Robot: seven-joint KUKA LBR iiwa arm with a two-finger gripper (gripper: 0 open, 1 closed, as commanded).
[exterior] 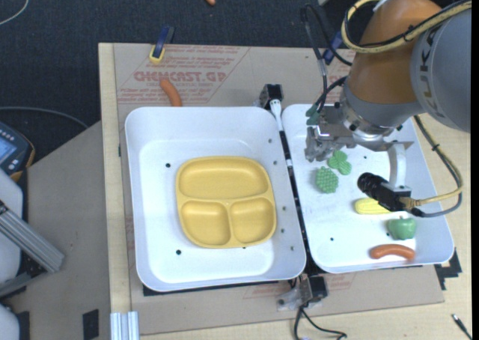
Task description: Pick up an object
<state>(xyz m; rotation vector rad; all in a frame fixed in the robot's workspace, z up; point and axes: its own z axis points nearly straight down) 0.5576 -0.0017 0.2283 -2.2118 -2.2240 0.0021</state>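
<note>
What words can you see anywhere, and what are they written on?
"CHEMCAST GP", red print, partly blurred, on the brown paper-covered board under the bins.
Smaller red lines above and below it: too blurred to read.
Letters on the grey arm, near the orange band: cut off, unreadable.

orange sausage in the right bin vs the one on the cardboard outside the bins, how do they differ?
The sausage in the right bin lies near that bin's front edge, nearly level across the view; the sausage on the cardboard lies behind the left bin, slanted. The first rests on white plastic, the second on printed brown board. Both are small, orange and sausage-shaped, and both lie apart from the gripper.
</note>
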